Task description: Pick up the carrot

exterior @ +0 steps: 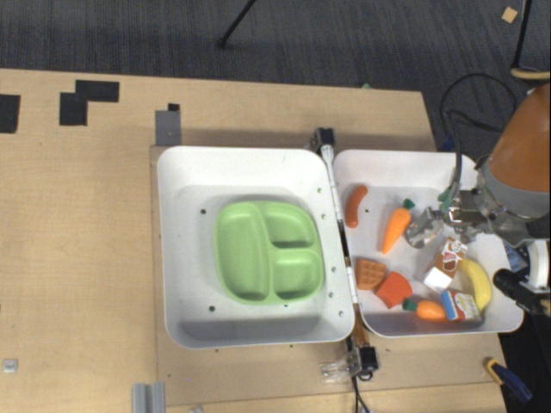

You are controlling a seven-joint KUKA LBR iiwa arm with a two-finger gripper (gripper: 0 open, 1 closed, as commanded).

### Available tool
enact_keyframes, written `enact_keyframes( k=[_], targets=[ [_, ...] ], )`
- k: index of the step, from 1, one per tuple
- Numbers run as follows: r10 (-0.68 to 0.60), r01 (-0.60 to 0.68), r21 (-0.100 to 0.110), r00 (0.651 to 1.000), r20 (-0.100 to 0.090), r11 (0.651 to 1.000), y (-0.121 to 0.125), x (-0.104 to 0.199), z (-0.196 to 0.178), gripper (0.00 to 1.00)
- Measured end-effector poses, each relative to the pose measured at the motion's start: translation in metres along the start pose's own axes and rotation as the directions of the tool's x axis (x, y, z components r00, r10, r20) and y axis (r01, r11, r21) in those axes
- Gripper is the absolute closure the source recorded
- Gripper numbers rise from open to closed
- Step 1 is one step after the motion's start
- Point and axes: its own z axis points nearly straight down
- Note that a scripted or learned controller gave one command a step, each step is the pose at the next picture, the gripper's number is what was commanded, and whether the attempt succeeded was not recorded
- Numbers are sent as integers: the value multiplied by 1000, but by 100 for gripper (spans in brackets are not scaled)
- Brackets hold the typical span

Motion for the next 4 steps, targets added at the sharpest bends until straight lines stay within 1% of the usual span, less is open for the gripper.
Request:
enact_keyframes(
  k=[1,2,3,4],
  targets=[
    [415,-415,1,910,0,910,67,10,12,0],
    [-35,35,-3,999,0,999,76,30,132,0],
    [-38,38,-8,999,-2,999,78,32,120,100],
    [621,-621,1,784,1,784,118,65,20,100]
  ],
)
